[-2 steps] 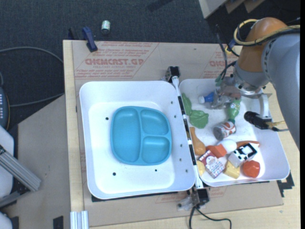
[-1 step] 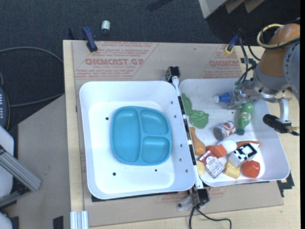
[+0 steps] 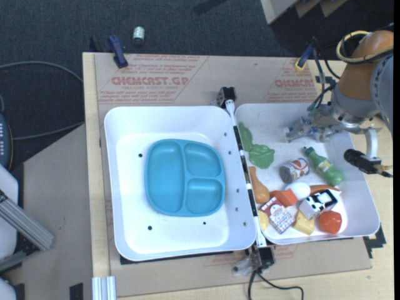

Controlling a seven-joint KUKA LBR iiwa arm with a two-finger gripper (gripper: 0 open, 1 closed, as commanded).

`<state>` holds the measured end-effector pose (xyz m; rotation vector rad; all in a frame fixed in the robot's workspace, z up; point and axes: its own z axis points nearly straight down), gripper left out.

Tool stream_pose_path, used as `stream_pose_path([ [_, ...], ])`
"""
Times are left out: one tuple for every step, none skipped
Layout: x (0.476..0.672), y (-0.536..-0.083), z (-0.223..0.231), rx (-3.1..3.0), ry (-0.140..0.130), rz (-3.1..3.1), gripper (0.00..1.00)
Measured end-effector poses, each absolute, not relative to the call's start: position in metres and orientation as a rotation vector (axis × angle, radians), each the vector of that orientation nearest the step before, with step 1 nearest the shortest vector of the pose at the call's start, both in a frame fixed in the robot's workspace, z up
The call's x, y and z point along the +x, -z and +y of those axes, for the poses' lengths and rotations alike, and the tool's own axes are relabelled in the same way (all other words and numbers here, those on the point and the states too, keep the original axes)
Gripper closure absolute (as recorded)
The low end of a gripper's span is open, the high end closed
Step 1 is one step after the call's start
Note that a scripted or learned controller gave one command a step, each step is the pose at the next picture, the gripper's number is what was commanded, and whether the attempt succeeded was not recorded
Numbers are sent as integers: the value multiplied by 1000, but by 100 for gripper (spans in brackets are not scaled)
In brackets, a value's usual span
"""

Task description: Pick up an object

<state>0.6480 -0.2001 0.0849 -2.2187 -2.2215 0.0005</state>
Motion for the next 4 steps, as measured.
stream_pose_path([
  [598,-85,-171,-2220,0,-2221,0],
  [563,-84,-140,-2220,0,-2220,0],
  [564,-94,-140,-2223,2,-2221,100],
  [563,-94,-140,-2222,2,-2221,0],
])
